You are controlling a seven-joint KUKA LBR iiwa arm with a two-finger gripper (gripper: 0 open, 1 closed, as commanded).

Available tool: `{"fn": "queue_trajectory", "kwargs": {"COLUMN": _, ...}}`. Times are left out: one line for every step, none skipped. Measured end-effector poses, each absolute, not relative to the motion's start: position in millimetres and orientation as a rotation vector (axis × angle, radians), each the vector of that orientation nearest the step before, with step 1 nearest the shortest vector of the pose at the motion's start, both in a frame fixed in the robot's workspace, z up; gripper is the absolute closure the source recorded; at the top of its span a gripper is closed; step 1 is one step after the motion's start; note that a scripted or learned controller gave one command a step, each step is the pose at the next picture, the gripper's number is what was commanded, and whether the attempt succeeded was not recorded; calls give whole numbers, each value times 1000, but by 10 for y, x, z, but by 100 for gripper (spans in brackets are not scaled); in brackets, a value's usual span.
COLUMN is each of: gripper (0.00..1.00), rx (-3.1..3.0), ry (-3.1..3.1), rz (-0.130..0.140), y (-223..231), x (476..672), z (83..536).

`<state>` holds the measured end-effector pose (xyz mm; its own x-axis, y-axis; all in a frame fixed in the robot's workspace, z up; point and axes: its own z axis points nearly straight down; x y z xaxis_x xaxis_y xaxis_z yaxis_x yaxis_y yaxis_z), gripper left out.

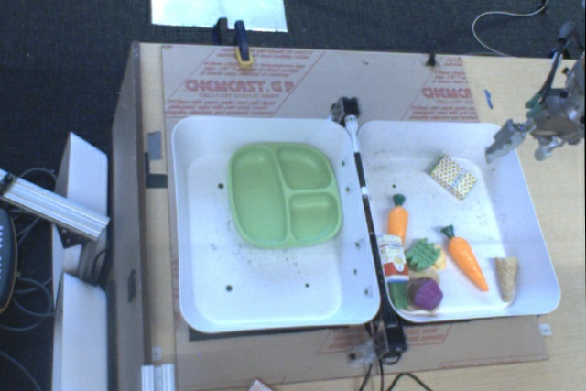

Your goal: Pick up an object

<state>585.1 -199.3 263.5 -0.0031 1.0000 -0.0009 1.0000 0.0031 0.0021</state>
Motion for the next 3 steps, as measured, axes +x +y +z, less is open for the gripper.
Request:
{"fn": "queue_trajectory", "kwargs": {"gripper": 0, "rx": 2221, "ry": 2224, "rz": -1, "y": -1715, "x": 5285, "z": 1439}}
{"fn": "queue_trajectory", "kwargs": {"gripper": 0, "rx": 2218, "ry": 2224, "rz": 3, "y": -1083, "x": 4946, "z": 843}}
{"fn": "queue_trajectory", "kwargs": {"gripper": 100, "rx": 2216, "ry": 2222, "rz": 8, "y": -1085, "x": 4962, "z": 953}}
